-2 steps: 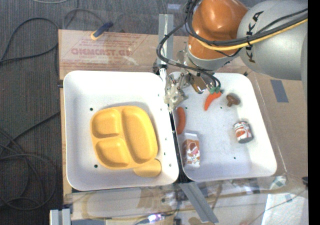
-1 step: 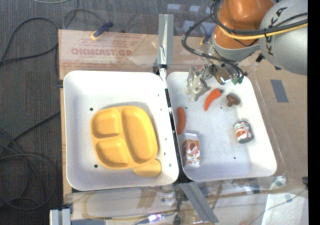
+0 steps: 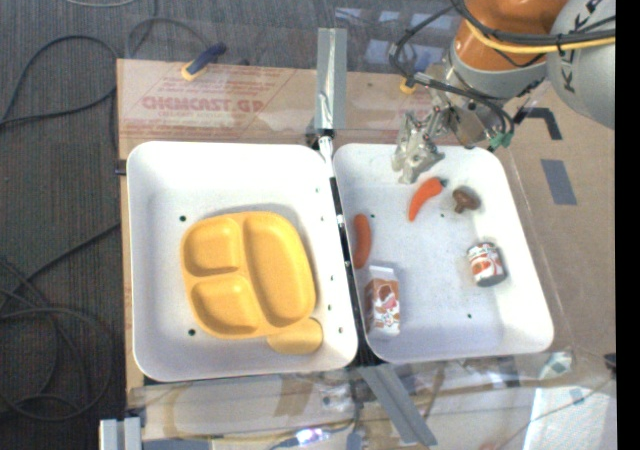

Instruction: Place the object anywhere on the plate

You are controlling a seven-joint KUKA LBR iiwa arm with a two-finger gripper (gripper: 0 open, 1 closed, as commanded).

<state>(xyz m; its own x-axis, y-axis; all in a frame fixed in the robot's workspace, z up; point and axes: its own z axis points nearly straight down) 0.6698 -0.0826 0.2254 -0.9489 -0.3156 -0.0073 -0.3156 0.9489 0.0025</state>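
A yellow plate [image 3: 250, 273] with three compartments lies in the left bin [image 3: 160, 178]. The right bin [image 3: 520, 318] holds a red-orange pepper [image 3: 423, 198], a brown mushroom-like piece [image 3: 465, 200], a reddish sausage [image 3: 361, 238], a small can [image 3: 485, 263] and a printed packet [image 3: 384, 304]. My gripper [image 3: 414, 160] hangs over the back left part of the right bin, just above and left of the pepper. Nothing shows in its grasp.
A pale yellow rounded item [image 3: 296, 337] rests against the plate's near right corner in the left bin. A metal divider [image 3: 328, 88] runs between the bins at the back. Cables and cardboard lie beyond the bins.
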